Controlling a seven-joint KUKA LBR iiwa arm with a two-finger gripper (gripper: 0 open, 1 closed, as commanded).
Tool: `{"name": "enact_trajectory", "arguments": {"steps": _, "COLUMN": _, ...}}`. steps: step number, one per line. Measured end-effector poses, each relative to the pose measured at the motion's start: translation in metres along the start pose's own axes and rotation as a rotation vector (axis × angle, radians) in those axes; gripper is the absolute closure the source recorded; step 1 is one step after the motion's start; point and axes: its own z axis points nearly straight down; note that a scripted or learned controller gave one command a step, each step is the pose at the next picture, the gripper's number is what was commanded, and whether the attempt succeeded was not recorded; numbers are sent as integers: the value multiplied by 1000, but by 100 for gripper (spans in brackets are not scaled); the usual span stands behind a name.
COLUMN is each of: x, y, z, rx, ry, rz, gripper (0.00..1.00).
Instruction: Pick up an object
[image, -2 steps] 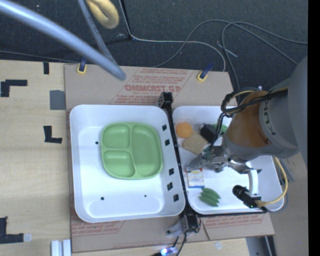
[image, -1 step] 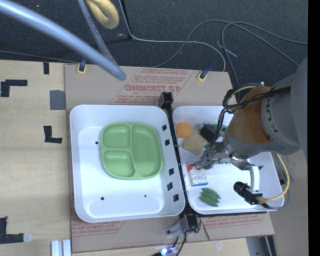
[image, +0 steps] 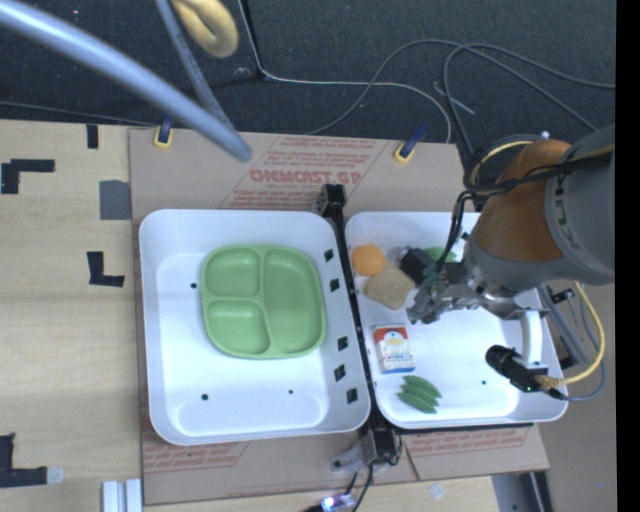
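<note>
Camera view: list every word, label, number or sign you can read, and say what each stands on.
"CHEMCAST GP": red print on the brown cardboard sheet under the bins, above the left bin. The last letters are uncertain.
Smaller red lines around that print: too blurred to read.
Small red, white and blue packet in the right bin: printed label, too small to read.
Green divided plate: no text seen.

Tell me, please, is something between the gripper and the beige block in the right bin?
Nothing visible is. The gripper sits just right of the beige block, with bare right bin floor between them. The orange ball lies behind the block, off that line.
</note>
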Motion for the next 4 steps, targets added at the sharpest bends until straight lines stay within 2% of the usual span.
{"name": "enact_trajectory", "arguments": {"steps": 2, "x": 1, "y": 8, "z": -125, "rx": 0, "ry": -1, "rz": 0, "gripper": 100}}
{"name": "enact_trajectory", "arguments": {"steps": 4, "x": 118, "y": 1, "z": -102, "rx": 5, "ry": 0, "rz": -5, "gripper": 100}}
